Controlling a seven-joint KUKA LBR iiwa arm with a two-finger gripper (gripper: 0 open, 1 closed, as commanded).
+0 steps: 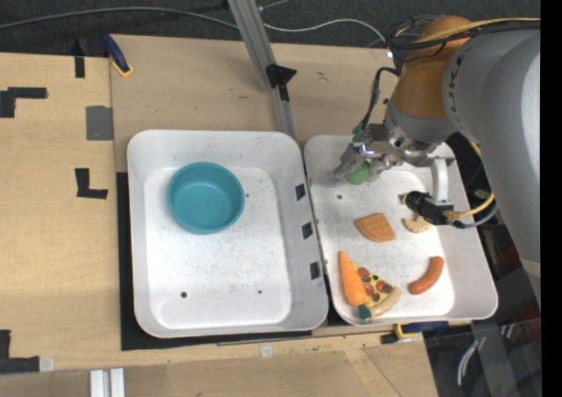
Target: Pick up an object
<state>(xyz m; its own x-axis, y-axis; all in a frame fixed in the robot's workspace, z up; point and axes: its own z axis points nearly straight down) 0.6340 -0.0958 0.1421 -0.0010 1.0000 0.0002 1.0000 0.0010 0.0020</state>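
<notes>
Your gripper [362,162] was low in the right white plastic bin [465,299], directly over a small green object [358,175]. I could not tell its state or any hold. The grasp step seemed in hand; next you needed a clean lift.

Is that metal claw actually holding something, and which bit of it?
It cannot be told. The gripper sits right at a small green object in the right bin.
</notes>
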